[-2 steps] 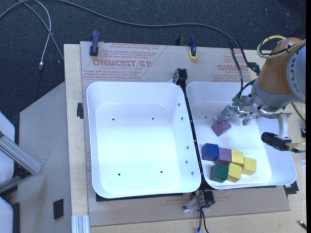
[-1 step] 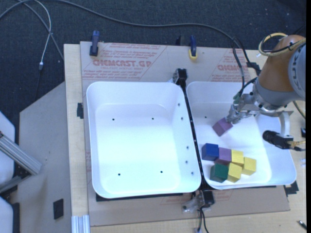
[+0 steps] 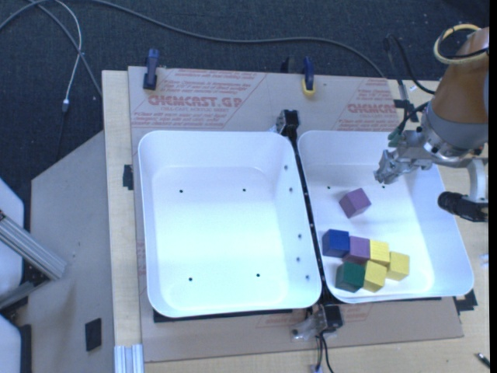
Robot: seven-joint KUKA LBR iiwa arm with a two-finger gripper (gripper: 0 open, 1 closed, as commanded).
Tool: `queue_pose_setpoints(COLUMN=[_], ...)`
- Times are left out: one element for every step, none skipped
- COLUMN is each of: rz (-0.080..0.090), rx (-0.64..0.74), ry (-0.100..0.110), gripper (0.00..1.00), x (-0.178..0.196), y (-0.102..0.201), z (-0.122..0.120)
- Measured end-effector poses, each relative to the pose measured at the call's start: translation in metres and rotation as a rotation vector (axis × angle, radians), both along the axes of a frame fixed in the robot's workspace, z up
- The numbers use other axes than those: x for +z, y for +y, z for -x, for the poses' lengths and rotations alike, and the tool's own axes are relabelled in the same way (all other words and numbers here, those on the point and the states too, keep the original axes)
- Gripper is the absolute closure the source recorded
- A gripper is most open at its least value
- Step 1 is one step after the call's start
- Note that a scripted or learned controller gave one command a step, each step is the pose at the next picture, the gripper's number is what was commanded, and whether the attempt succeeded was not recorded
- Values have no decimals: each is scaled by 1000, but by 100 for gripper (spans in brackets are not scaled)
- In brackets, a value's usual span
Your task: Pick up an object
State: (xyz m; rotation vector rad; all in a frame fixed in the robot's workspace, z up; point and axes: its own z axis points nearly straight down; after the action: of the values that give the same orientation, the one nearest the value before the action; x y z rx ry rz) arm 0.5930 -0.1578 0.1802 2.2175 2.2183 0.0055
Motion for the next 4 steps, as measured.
queue_pose_setpoints(rz=[0,0,-2,-2], rx=[0,0,4,4], ry=[0,0,5,7], gripper=[100,100,100,100], x=[61,114,115,93], y=[3,2,57,108], z=[5,4,6,10])
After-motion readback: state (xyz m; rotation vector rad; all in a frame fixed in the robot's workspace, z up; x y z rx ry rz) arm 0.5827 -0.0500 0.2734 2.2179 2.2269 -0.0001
